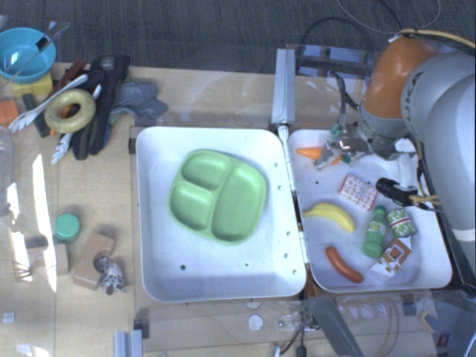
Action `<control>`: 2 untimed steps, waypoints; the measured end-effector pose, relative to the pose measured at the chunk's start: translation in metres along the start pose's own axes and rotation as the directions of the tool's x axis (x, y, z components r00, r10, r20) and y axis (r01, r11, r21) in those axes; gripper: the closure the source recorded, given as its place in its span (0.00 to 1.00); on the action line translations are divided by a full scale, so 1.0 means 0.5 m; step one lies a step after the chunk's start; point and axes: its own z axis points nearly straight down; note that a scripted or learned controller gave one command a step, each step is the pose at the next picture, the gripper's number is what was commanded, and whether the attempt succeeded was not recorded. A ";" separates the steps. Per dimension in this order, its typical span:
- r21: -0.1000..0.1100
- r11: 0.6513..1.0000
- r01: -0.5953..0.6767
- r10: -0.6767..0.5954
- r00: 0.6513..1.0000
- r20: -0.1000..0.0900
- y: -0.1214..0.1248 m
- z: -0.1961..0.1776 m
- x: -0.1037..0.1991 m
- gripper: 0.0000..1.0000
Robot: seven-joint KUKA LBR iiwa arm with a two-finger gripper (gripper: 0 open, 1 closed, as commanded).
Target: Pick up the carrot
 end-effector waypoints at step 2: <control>-0.012 0.972 -0.234 0.234 0.972 -0.010 0.018 -0.181 0.103 0.00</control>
